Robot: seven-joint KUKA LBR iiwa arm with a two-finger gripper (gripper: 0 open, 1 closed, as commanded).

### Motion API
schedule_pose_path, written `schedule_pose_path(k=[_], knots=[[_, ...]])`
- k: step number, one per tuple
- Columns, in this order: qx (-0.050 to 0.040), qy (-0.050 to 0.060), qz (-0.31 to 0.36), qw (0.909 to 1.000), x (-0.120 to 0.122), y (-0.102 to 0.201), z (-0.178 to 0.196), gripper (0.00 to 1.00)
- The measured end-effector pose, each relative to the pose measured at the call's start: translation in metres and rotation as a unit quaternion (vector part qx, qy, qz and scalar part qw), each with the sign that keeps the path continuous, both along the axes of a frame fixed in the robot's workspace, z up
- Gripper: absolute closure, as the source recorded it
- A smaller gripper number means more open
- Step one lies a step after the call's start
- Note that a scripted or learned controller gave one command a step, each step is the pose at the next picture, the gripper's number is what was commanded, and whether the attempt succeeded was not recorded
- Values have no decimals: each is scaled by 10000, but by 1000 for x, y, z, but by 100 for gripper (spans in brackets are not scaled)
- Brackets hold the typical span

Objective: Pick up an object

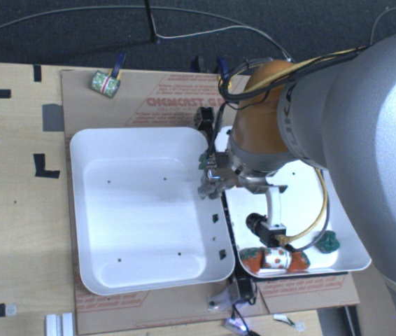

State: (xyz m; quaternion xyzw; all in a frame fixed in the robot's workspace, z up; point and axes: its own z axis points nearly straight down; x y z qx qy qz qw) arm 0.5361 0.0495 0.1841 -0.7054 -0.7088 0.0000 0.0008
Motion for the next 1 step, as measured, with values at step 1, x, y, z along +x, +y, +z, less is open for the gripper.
schedule_pose_path(k=[1], knots=[[-13, -31, -47, 10000, 20, -90, 94, 100]])
